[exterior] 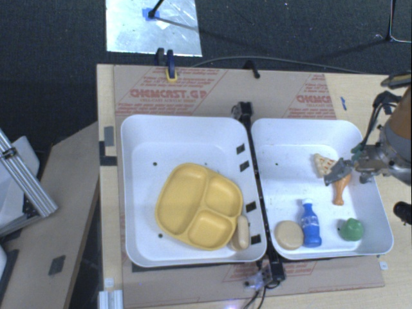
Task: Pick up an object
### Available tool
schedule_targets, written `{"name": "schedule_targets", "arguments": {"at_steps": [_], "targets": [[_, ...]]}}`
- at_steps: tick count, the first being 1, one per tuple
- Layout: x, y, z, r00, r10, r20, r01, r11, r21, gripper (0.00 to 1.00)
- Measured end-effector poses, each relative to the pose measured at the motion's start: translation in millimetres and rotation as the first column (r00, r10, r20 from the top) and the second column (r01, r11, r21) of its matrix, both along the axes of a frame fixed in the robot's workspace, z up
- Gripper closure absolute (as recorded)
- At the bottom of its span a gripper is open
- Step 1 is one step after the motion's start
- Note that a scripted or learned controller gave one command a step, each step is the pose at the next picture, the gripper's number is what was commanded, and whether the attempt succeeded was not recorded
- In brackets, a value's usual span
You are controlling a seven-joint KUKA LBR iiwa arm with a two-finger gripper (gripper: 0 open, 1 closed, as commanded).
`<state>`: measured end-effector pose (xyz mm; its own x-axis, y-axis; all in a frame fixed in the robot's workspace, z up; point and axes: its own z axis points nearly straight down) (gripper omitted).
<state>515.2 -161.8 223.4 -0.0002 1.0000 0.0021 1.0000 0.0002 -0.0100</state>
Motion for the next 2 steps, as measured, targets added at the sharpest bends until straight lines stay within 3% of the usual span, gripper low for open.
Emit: {"name": "schedule_targets", "arguments": {"at_steps": [1, 2], "targets": [[2.6, 0.3, 5.6, 1.0, 0.003, 0.011, -0.003, 1.0, -0.002, 0.0], [5.0, 0.9, -35.9, 1.0, 0.001, 0.009, -0.001, 1.0, -0.002, 0.0]]}}
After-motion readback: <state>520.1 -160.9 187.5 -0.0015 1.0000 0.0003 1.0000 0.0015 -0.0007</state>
